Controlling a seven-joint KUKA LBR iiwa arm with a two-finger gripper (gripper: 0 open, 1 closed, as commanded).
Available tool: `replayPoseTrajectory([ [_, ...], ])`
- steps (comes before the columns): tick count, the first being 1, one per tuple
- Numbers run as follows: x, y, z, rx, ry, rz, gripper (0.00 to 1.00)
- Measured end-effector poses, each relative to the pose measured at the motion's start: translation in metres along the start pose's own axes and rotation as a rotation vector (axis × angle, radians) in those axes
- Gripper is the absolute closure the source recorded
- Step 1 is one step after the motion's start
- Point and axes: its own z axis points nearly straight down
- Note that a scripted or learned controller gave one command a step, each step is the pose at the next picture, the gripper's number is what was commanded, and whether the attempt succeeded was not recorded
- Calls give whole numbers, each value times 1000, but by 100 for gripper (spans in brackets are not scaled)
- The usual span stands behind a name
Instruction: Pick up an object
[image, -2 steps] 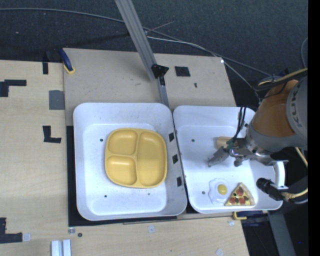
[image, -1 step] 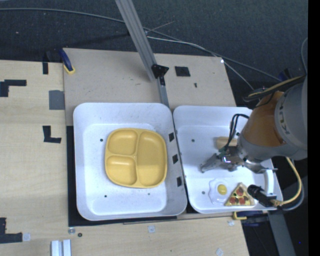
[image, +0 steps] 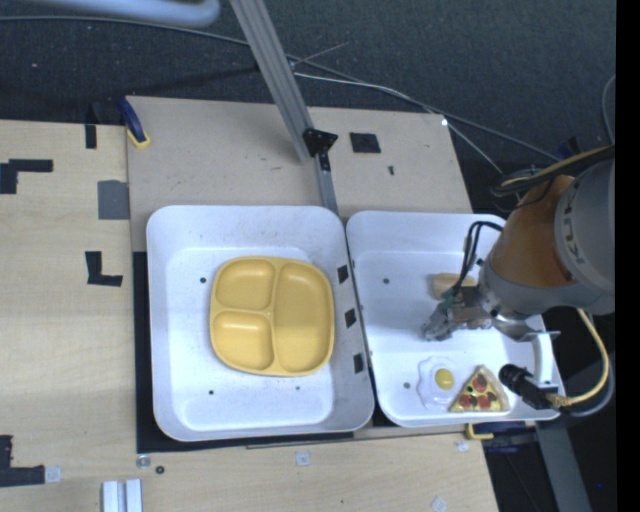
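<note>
A small tan block lies in the right white bin, partly hidden behind the grey gripper, which hangs low just beside it. Whether the gripper has anything is unclear. This looks like the reach-and-grasp step; next it needs to settle squarely over one object. A toy fried egg and pizza slice lie nearby; a yellow divided plate fills the left bin.
</note>
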Motion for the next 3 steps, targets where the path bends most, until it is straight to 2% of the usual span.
replayPoseTrajectory([
  [2, 8, -1, -111, 2, 2, -1, 100],
  [3, 8, 0, -133, 4, 2, 0, 100],
])
